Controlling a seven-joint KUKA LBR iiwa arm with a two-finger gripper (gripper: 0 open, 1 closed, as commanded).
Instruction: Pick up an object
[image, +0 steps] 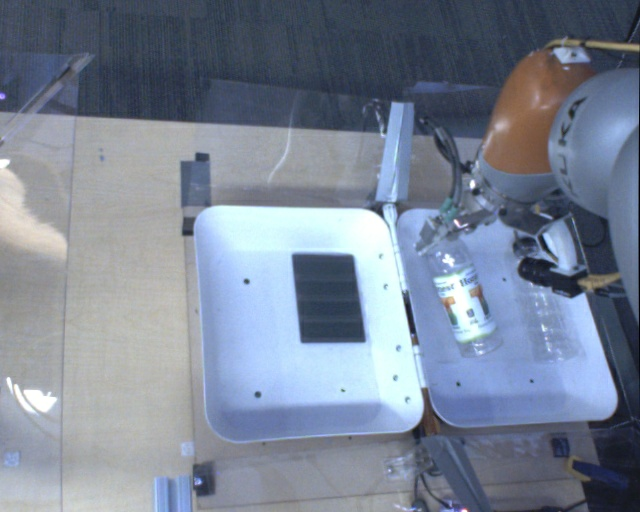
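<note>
One clear plastic bottle (463, 300), labelled, lying just below the claw (447, 222) in the right bin (520, 395); likely light, slippery, crushable; grip mid-body at label; claw's state cannot be told.

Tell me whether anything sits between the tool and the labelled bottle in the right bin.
Nothing visible does. The tool is right above the cap end of the labelled bottle in the right bin.
</note>
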